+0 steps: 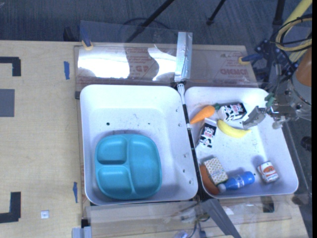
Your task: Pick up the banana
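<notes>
Where the arm reaches in from three o'clock, the gripper [258, 117] hangs low over the right bin [290, 170], and whether it is open or closed cannot be told from this view. The banana [232, 130] lies in that bin's upper half, at about twelve o'clock from the bin's centre, with its right tip just beside the gripper and nothing visibly clamped.

Risks, as judged from this layout: the banana is crowded. A black-and-white carton [232, 111] touches or nearly touches its upper edge, and a second one [208, 133] lies just at its nine o'clock, with a carrot [203, 114] beyond at ten o'clock. A descent aimed slightly high would probably catch the carton instead; a grasp at the tapered tip could slip off the curved skin, or push the fruit toward nine o'clock into its neighbours.

Count: two white bins on the desk [34, 133]; one banana; two black-and-white cartons; one carrot; one blue bottle [238, 181] at six o'clock; one small can [268, 171] at five o'clock; one patterned box [216, 170] lying on a reddish item [208, 182] at seven o'clock. The left bin [94, 103] holds one teal divided plate [128, 166].
</notes>
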### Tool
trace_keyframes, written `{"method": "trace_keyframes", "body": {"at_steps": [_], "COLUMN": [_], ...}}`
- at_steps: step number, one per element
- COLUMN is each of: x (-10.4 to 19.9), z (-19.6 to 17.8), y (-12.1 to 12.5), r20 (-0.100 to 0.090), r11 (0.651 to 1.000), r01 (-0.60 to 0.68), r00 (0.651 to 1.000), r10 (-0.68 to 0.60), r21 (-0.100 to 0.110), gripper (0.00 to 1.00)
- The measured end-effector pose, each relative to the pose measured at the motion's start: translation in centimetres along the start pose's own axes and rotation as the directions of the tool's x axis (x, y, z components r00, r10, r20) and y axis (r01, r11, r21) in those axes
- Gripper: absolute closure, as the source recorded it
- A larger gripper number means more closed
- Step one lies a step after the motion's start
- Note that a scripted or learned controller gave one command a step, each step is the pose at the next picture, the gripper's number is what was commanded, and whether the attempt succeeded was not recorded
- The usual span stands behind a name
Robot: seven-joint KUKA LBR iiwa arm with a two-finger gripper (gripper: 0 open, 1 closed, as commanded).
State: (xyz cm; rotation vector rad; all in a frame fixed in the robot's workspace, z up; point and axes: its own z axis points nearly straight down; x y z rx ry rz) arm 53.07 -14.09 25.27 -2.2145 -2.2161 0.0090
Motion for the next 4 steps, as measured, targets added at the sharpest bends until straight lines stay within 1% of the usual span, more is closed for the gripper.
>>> {"method": "trace_keyframes", "body": {"at_steps": [2,3,4], "x": [0.0,7.1,-0.4], "z": [0.0,7.3,3.0], "y": [0.0,4.0,6.9], "r20": [0.0,0.001,0.003], "r11": [1.0,1.0,0.998], "r01": [0.0,-0.013,-0.07], "r00": [1.0,1.0,0.998], "r10": [0.0,0.013,0.07], "r21": [0.0,0.001,-0.004], "gripper": [0.0,0.0,0.0]}}
